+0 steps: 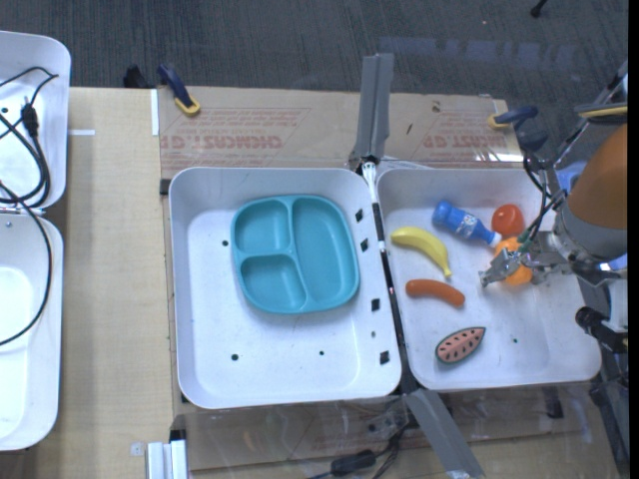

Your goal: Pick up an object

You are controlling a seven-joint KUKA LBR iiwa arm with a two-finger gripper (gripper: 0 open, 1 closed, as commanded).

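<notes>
From my remote seat, the only lettering I could find was red print on the brown cardboard sheet (pixel 300 133) lying on the worktop behind the two bins. It ran in a line upside down to my camera, once behind the left bin and again behind the right. I could not read the words with any confidence. The blue bottle's (pixel 465 224) label was too small to read.

Robotics lab test cell. Two white bins (pixel 190 297) sit on a cardboard sheet (pixel 270 133) held by blue clamps (pixel 178 90) at the top of the frame, loose black cables (pixel 25 158) far left, grey carpet (pixel 250 18) along the top.
</notes>
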